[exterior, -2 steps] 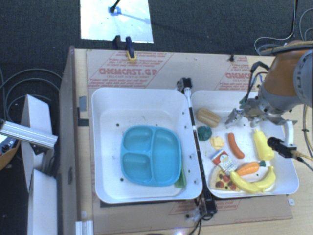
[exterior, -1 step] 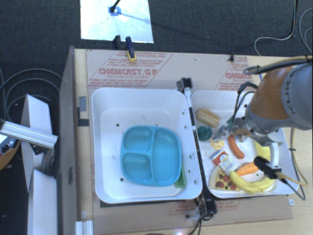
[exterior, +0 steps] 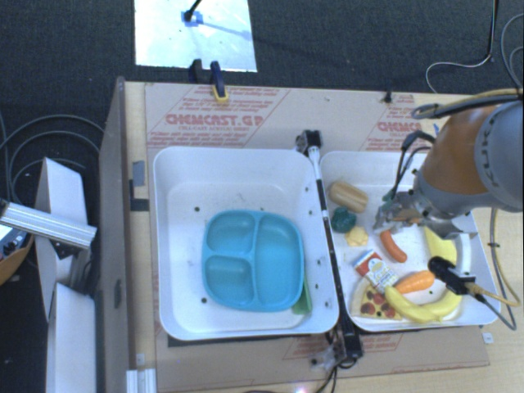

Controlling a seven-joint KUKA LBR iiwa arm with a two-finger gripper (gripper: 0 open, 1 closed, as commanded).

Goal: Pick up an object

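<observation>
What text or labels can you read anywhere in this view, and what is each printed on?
"CHEMCAST GP": red print on the brown protective sheet behind the left bin.
The same red logo repeats on that sheet behind the right bin, partly hidden by the arm; not fully readable.
Smaller red lines around both logos: too blurred to read.
Small carton in the right bin: printing too small to read.

dark carpet floor, pale sheet, cardboard-topped bench
</observation>
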